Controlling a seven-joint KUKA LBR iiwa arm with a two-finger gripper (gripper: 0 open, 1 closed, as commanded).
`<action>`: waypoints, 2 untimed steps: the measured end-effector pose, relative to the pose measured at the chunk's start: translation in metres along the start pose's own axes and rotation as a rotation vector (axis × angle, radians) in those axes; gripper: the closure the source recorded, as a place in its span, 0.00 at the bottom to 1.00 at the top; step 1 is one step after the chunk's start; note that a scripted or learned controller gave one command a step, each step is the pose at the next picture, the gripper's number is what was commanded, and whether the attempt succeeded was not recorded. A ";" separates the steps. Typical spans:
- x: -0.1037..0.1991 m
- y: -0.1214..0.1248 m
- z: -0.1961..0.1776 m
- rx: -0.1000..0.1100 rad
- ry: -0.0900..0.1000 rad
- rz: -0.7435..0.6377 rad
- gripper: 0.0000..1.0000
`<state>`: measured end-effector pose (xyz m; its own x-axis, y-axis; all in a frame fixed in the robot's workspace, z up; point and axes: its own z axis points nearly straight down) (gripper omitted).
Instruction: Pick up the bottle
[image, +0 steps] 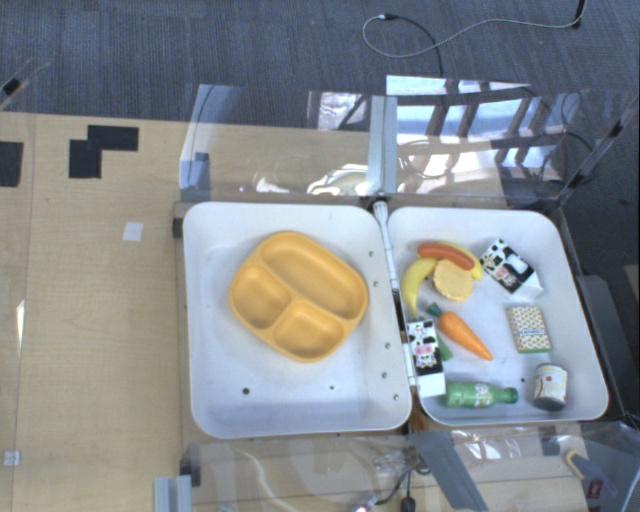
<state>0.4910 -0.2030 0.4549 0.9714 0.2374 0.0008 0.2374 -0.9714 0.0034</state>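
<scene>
Here: one green bottle (480, 395), two milk cartons (425, 348), one yellow tray (298, 295).

Yellow divided plate (298, 295) in left bin (215, 400); banana (417, 281), carrot (465, 335), perhaps can (549, 385) in right bin (585, 370).

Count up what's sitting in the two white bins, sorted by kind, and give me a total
Toy foods: 4, banana, hot dog, carrot, cracker
Cow-print cartons: 2
Bottles: 1, green bottle
Cans: 1
Round yellow piece: 1
Divided yellow plates: 1
Total: 10
</scene>
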 end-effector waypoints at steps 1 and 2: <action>0.002 0.000 -0.010 -0.002 0.000 -0.011 1.00; -0.004 0.002 0.021 0.003 -0.001 0.029 1.00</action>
<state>0.4878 -0.2058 0.4343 0.9778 0.2094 -0.0002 0.2094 -0.9778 0.0007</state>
